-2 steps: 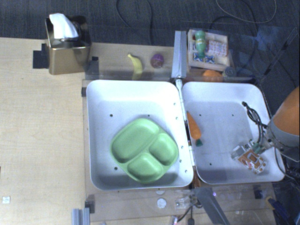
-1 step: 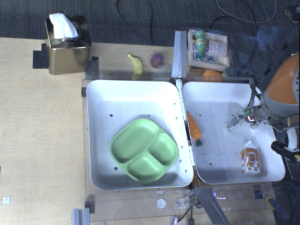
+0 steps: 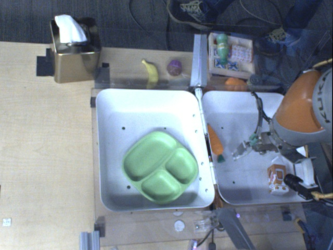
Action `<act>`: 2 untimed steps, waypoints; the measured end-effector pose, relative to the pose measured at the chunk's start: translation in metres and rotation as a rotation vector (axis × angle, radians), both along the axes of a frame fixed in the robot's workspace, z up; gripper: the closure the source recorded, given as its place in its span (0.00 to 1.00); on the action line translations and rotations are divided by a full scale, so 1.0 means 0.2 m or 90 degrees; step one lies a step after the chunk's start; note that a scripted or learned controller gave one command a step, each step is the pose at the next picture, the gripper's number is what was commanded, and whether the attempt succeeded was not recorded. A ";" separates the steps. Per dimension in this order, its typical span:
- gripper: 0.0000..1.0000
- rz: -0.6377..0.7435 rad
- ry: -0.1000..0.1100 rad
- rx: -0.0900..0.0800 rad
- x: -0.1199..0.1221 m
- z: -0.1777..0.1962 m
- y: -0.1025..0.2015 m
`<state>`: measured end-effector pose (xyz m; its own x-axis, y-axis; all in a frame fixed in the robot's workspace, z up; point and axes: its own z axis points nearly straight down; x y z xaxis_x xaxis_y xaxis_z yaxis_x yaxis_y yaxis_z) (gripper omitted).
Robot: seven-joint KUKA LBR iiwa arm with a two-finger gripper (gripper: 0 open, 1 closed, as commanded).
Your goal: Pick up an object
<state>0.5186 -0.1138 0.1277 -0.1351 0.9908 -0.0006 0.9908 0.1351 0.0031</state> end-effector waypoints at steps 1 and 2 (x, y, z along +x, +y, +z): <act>0.00 -0.163 0.000 0.001 -0.15 0.37 0.77; 0.00 0.028 -0.003 -0.001 -0.15 1.41 0.41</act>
<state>0.4880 -0.0324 0.4091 -0.1789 0.9839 -0.0025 0.9838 0.1789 0.0082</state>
